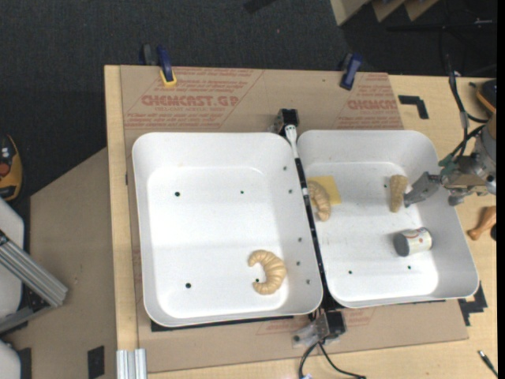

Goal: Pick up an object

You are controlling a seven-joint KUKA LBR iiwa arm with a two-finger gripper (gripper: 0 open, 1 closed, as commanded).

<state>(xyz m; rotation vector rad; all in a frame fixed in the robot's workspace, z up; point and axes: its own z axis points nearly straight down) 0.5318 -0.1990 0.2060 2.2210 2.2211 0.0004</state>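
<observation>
Your claw (416,193) hangs at the right bin's (371,142) right side, just beside the tan piece (397,192), seemingly lining up; its grip you cannot tell.

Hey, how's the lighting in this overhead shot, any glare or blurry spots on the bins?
Camera view: even, soft light; the left bin floor looks bright but not washed out; the croissant casts a faint shadow; the gripper at the right bin is slightly blurred; the dark floor lacks detail.

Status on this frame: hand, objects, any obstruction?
Hand at right bin's right side, beside tan piece. Nothing seen gripped. Croissant in left bin.
</observation>
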